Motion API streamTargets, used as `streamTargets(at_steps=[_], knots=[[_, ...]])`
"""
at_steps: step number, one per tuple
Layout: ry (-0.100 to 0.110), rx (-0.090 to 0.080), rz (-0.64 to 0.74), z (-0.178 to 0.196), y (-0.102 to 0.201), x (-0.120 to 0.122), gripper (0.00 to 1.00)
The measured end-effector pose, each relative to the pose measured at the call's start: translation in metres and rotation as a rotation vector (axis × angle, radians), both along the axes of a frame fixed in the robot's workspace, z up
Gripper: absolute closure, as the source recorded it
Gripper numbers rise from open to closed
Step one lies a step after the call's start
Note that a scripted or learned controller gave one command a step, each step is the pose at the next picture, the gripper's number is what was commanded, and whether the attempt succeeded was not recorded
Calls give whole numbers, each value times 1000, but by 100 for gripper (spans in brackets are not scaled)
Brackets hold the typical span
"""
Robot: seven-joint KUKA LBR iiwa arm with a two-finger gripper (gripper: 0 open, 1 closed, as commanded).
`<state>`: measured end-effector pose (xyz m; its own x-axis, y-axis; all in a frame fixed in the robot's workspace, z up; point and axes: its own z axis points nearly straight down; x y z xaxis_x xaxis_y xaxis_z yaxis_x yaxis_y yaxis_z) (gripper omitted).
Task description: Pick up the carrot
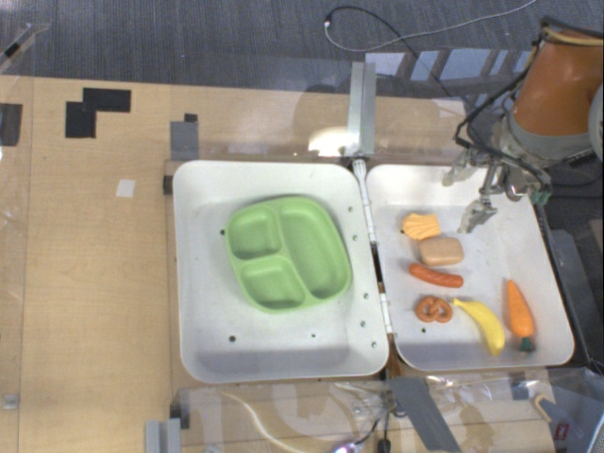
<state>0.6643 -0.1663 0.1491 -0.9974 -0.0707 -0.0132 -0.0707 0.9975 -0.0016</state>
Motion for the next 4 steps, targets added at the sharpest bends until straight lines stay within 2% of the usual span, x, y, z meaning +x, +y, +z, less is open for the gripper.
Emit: streamTargets(at_steps=[1, 2, 3, 4], knots=[[1, -1, 290, -6, 60, 7, 0], [15, 2, 31, -61, 80, 5, 0], [-4, 2, 31, -45, 81, 10, 100], [6, 3, 31, -47, 81, 8, 0]])
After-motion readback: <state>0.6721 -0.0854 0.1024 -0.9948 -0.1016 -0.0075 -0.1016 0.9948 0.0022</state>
